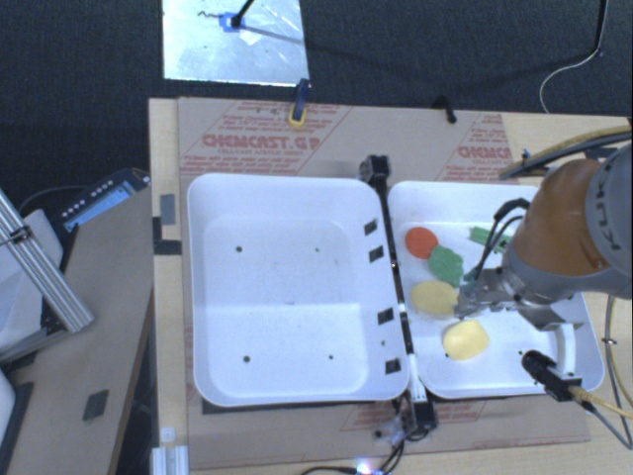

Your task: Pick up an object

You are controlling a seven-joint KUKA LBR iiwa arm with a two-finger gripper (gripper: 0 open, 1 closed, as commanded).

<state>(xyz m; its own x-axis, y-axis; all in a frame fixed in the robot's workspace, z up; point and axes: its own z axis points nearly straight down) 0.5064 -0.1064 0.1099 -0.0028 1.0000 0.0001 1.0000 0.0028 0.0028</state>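
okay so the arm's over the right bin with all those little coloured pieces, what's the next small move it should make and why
Probably a short straight descent. The gripper sits over the right bin, between two yellow pieces, with a green piece and an orange-red piece just beyond. Nothing is visibly between its fingers, so lowering onto the nearer yellow piece looks the likeliest way to get a grasp.
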